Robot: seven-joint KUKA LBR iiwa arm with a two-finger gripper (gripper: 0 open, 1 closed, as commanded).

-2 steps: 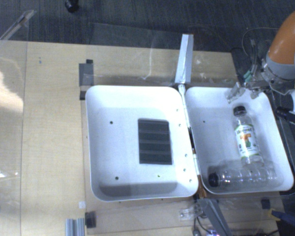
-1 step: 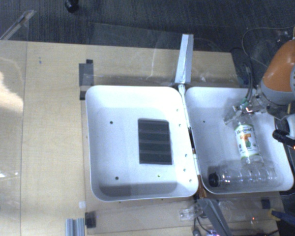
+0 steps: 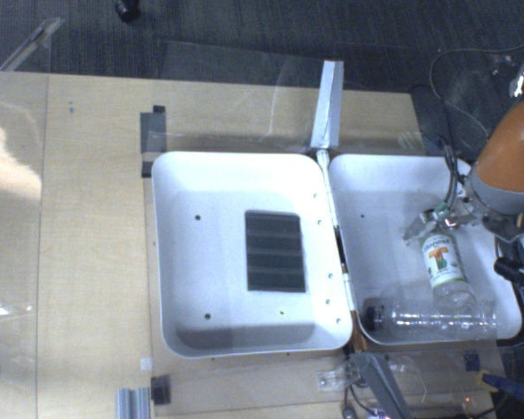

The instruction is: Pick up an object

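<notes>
Jaws: can't tell their state, the gripper (image 3: 437, 219) sits at the cap end of a small labelled bottle (image 3: 443, 263) in the right bin (image 3: 367, 190), contact unclear. Pick not done yet as far as visible; bottle lies on the bin floor. Clear plastic bottle (image 3: 430, 319) lies along the near wall. Left bin (image 3: 183, 234) holds a dark ridged pad (image 3: 275, 250).

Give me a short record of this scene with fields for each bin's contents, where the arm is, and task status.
left bin: shallow white bin holding a dark ribbed rectangular block, lying flat near the middle
right bin: shallow white bin holding a small clear bottle with a white and orange label and a clear plastic bottle lying on its side along the near wall
arm: grey arm with orange band above the right bin
tool: over the small bottle's top
task status: nothing visibly lifted
</notes>
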